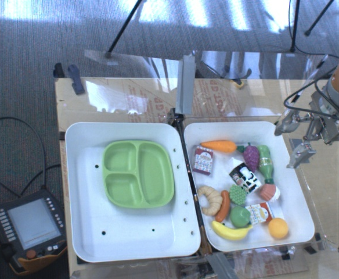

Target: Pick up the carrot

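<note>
The carrot (219, 146) is orange with a green stalk end. It lies flat near the back left of the right bin (306, 205), its tip pointing left, beside a small red box (203, 160). My gripper (292, 139) hangs over the right bin's far right rim, well to the right of the carrot. It is open, with nothing between its fingers.
The right bin also holds purple grapes (251, 156), a green bottle (265, 163), a black-and-white carton (245, 179), a croissant (210, 199), a banana (230, 231), an orange (278, 228) and other toy food. A green divided plate (139, 173) lies in the left bin (85, 225).
</note>
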`<state>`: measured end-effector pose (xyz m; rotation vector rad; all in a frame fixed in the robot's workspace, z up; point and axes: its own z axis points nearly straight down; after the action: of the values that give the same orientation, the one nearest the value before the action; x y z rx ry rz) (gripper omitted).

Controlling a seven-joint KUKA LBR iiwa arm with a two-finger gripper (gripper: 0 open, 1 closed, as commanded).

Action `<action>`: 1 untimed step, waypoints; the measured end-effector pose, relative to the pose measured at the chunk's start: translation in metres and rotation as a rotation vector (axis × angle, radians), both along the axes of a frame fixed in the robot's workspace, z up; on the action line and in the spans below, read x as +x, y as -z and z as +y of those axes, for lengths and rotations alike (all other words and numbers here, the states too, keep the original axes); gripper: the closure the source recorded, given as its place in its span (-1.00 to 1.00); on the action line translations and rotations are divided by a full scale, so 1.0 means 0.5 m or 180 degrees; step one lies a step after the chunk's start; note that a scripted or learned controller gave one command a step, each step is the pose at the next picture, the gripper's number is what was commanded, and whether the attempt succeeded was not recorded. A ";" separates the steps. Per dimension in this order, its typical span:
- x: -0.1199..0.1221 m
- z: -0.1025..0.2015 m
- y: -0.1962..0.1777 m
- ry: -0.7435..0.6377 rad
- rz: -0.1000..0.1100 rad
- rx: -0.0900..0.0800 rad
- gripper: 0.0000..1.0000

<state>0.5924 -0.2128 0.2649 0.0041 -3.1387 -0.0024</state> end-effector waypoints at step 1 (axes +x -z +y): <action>0.081 0.068 0.302 -0.0797 -0.0032 -0.0004 -1.00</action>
<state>0.6327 -0.1788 0.1141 0.3974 -3.1233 0.0003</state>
